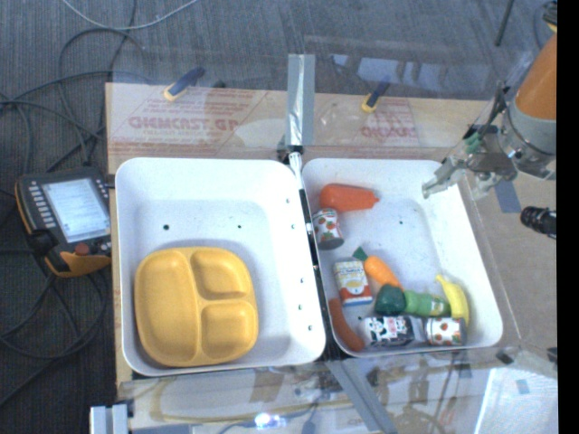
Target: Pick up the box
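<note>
The claw (445, 175) is in the upper right of the frame, above the upper right corner of the right bin (412, 229). Its two thin fingers (437, 183) point to the left and a little down, with a narrow gap between them, and nothing is held there. The grey arm (534, 107) with its orange band goes up to the right edge of the frame.

The box (351, 281) is in the middle of the right bin, near the left wall, well apart from the claw. It is small, white and red, and it lies flat. Just to the right of it lies a small orange carrot (383, 270), and above it a small can (327, 228) stands close to the wall between the two bins. A bigger orange carrot (348, 197) lies at the top of this bin. In the lower right part of the bin there are a green item (407, 301), a yellow banana (453, 297), two cans lying on their sides (412, 330) and a reddish sausage (344, 325), all close together.

The left bin (217, 197) holds a yellow tray with compartments (196, 306) in its lower left part. At the left edge of the frame, beside the table (199, 120), there is a control tablet (63, 215)
</note>
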